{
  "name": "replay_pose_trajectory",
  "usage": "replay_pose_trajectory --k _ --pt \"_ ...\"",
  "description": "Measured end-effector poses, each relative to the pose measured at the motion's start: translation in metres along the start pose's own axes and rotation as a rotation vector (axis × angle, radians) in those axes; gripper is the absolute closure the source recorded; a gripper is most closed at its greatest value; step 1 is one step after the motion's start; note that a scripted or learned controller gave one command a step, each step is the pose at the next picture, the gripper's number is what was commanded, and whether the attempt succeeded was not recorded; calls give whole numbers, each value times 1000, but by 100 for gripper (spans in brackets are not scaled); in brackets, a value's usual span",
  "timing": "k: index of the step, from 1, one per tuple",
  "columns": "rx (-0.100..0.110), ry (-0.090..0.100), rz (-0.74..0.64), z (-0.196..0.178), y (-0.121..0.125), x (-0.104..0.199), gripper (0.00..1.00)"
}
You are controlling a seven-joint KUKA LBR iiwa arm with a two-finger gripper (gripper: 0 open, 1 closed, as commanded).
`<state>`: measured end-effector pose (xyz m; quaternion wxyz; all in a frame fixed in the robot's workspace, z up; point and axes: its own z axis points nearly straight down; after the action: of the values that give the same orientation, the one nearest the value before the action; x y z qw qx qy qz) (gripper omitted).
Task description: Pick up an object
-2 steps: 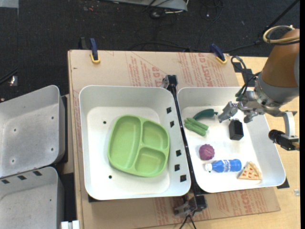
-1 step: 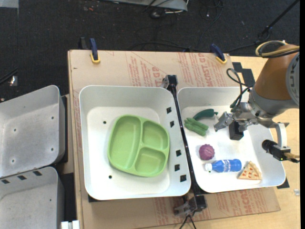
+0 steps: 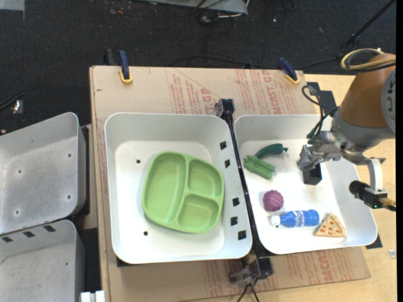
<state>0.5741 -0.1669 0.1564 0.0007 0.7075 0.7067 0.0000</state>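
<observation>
Hovering tool [image 3: 312, 170] in right bin [image 3: 359, 222], grip state unclear, green pepper [image 3: 271, 150] just left, apart

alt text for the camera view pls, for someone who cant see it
The arm's end effector hovers over the right bin, which holds a purple ball, blue bottle, pizza slice toy and green vegetables. The left bin holds a green divided plate.

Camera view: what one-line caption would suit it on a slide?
Grey-and-orange arm's gripper hovers in the right white bin above toy food; green divided plate lies in the left bin.
</observation>
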Motion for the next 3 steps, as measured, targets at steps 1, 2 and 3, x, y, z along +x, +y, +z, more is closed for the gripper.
replay_pose_trajectory --k 1,2,3 --pt "-3 0 -3 -43 3 -1 100" --pt "-4 0 -4 -98 -4 5 100" --pt "-1 0 -3 -109 -3 5 100"
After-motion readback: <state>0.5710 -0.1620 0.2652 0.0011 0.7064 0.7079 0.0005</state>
